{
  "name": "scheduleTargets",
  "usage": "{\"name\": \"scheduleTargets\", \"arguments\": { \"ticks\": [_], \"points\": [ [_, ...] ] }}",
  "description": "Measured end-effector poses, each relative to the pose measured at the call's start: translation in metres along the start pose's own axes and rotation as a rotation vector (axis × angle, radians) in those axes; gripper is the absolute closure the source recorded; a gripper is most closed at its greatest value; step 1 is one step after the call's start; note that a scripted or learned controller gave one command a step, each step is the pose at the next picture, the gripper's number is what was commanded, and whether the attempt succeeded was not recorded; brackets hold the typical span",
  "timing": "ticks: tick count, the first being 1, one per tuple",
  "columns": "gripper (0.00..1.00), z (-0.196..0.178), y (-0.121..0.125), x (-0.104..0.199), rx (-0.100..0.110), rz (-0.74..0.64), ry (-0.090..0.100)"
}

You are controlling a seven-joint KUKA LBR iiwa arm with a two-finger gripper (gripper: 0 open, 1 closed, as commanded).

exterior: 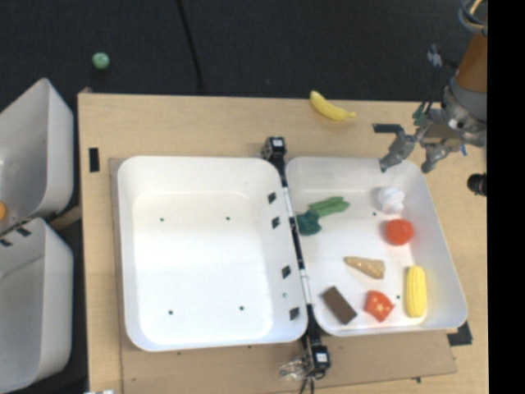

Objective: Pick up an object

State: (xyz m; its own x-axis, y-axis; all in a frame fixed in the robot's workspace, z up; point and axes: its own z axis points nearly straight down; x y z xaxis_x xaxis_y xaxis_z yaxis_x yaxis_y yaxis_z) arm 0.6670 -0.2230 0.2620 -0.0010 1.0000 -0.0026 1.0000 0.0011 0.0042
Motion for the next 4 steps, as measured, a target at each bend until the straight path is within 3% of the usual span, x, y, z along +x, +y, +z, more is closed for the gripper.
{"name": "scheduleTargets", "arguments": {
  "ticks": [1,2,3,4],
  "points": [
    [1.0,-0.012,0.001,-0.001,-0.005,-0.003,-0.004],
    [1.0,0.074,0.022,-0.005,0.004,-0.004,0.001],
    [1.0,0.096,-0.072,-0.007,0.007,0.003,0.002],
    [1.0,0.144,-0.094,-0.006,-0.013,-0.003,-0.003]
  ]
}}
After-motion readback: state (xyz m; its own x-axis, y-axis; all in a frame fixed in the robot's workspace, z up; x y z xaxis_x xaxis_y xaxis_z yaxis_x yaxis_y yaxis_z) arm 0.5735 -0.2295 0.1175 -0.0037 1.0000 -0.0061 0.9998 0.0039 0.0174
